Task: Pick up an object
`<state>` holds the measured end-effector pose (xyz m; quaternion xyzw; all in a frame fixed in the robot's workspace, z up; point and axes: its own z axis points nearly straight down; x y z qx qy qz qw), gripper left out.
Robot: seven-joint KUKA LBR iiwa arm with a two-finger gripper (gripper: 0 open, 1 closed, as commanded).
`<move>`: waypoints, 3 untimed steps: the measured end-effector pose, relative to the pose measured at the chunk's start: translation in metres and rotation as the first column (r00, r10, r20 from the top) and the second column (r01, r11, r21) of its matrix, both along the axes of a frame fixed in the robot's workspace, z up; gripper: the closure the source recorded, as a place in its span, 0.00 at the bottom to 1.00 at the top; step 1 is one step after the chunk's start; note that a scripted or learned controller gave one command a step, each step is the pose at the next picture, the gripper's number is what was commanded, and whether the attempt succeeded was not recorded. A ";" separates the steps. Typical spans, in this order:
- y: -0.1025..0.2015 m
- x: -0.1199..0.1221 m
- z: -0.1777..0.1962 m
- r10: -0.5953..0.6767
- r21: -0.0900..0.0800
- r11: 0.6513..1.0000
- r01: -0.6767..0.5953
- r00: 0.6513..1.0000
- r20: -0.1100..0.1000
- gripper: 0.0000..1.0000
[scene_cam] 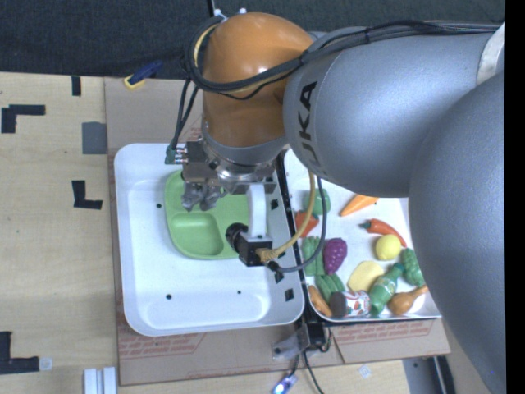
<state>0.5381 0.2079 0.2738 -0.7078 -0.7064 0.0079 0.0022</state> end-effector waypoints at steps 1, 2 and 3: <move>0.025 0.019 0.118 0.007 0.013 1.000 -0.007 1.000 0.025 1.00; -0.025 -0.025 0.239 0.001 0.012 1.000 -0.002 1.000 0.023 1.00; 0.029 -0.033 0.257 0.009 0.010 1.000 -0.009 1.000 0.015 1.00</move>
